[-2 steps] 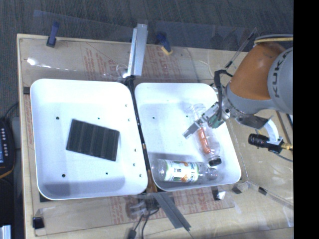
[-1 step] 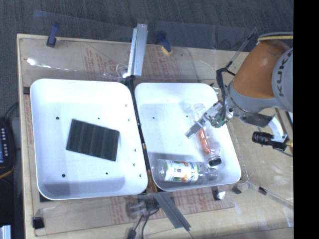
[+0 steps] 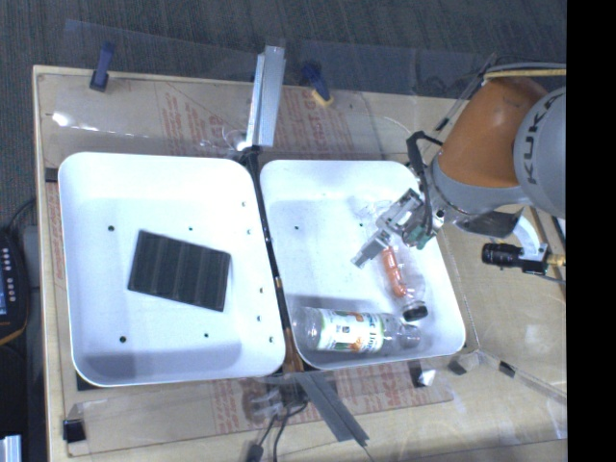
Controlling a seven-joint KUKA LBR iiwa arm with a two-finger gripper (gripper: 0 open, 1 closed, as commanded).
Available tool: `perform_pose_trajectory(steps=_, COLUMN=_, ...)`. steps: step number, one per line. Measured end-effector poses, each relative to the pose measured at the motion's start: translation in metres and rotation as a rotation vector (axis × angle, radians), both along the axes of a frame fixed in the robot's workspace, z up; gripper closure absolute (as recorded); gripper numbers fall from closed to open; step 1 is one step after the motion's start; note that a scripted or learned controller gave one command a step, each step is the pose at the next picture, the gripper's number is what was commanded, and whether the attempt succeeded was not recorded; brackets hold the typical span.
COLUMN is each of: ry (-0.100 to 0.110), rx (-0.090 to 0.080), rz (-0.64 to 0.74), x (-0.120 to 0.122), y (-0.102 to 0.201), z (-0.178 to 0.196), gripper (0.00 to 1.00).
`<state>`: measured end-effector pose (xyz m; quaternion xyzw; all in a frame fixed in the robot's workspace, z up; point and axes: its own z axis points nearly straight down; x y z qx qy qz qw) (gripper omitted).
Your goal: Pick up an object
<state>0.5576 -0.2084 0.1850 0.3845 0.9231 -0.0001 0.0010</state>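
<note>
Left bin [image 3: 77,258]: flat, ribbed black rectangular panel [image 3: 180,269] at its centre. Right bin [image 3: 289,200]: clear plastic bottle [image 3: 351,331], green-white label, lying along the near wall; small clear tube with orange contents [image 3: 399,275] just beyond. Gripper [image 3: 371,250] above the tube; fingers' state indeterminate. Wooden desk [image 3: 154,104].

Even, bright overhead light falls on the worktop [image 3: 500,373], with no strong single source evident. The two white bins [image 3: 96,191] are close to overexposed, their walls nearly featureless, with soft grey shading along their near inside edges. Small glare spots show on the clear plastic bottle [image 3: 351,330] in the right bin. The picture is slightly soft and grainy, and the dark floor [image 3: 289,8] past the far edge shows little detail.
</note>
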Motion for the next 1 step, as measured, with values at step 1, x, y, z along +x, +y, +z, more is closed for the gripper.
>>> perform_pose_trajectory(steps=1, ry=0.001, rx=0.000, rz=0.108, x=0.0156, y=-0.0002, z=0.0432, gripper=0.00)
